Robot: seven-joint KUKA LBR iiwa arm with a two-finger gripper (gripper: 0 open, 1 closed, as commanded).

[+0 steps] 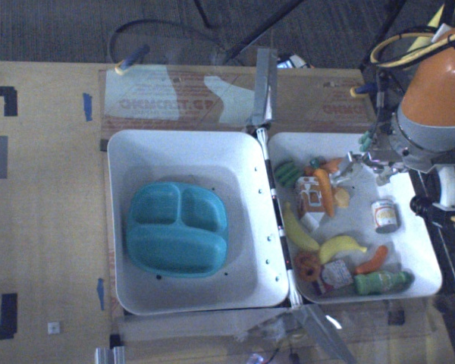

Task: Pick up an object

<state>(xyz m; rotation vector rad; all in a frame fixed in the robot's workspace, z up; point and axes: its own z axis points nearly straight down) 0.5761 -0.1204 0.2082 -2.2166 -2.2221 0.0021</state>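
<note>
The right bin [428, 268] holds several toy foods. Among them are a small tin can [384, 215], an orange carrot [324, 191], a white milk carton [311, 202], two yellow bananas [343, 246], a red chili [372, 260] and a green bottle [383, 281]. My gripper [373, 162] hangs over the bin's upper right part, above and slightly left of the can. Below the orange band its metal parts are small and blurred. I see nothing held in it.
The left bin [129, 152] contains a teal divided plate [177, 228]. A green toy [288, 174] and a brown donut [308, 265] lie along the right bin's left side. Cables and the arm's body [432, 105] crowd the right edge.
</note>
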